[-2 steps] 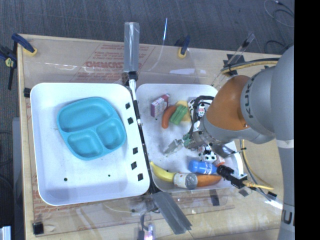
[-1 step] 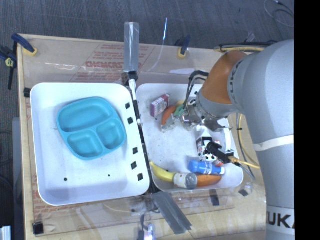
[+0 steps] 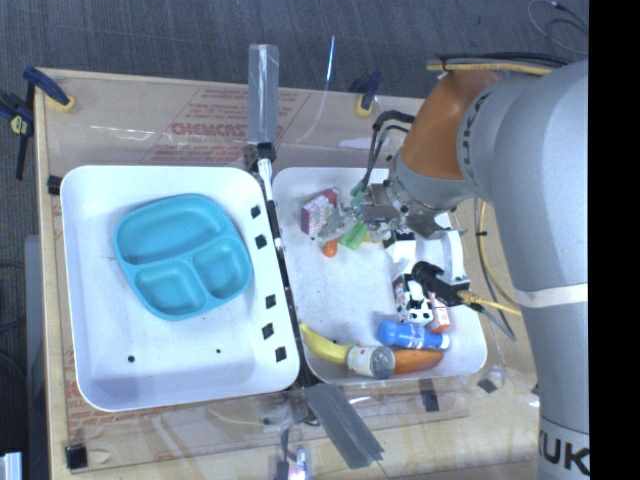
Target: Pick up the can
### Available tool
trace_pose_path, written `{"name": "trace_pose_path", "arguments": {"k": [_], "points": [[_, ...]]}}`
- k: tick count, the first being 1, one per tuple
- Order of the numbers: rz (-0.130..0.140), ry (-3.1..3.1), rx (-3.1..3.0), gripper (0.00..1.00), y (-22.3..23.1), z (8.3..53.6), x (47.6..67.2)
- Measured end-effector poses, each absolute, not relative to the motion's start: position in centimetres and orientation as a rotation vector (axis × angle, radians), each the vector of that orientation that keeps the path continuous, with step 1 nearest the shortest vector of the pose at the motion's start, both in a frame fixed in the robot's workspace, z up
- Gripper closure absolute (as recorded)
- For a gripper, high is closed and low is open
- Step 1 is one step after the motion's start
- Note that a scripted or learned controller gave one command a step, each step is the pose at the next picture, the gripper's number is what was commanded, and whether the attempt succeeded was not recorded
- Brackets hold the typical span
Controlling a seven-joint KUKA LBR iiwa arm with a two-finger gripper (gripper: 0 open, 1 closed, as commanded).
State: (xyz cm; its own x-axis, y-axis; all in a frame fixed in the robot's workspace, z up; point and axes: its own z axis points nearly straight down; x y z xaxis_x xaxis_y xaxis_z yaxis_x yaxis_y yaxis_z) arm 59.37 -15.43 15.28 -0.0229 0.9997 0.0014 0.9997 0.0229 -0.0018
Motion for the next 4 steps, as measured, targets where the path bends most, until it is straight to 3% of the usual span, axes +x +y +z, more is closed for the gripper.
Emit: {"name": "trace_pose_path", "arguments": {"k": [1, 2, 3, 4], "points": [[0.002, -2.289, -2.147, 0.0, -21.1, 9.1, 58.1], [0.003, -2.293, -2.139, 1.0, -21.0, 10.2, 58.2], [0.001, -2.246, -2.195, 1.0, -16.9, 24.4, 58.4], [0.002, -2.11, -2.327, 1.0, -12.3, 29.1, 58.6]]}}
